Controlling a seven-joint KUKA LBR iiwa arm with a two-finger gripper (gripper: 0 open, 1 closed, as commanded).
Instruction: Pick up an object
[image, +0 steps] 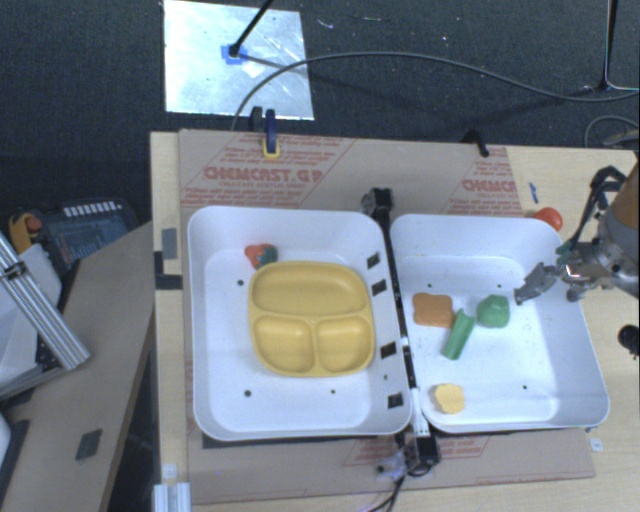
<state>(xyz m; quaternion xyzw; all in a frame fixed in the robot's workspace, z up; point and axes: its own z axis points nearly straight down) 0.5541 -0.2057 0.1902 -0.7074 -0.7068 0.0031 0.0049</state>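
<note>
I see my pincer (527, 290) above the right bin (560, 405), just beside the green toy (492, 312); its grip state I cannot tell.

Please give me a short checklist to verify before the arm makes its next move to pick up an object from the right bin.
1. Tool is above the right bin: ok.
2. A target lies close: green round piece sits just left of the tool: ok.
3. Target stands apart from neighbours: green cylinder seems to touch it: cannot tell.
4. Tool opening is wide enough: cannot tell.
5. Orange slab and yellow piece lie out of the tool's path: ok.
6. Object already held: none seen between the fingers: ok.
</note>
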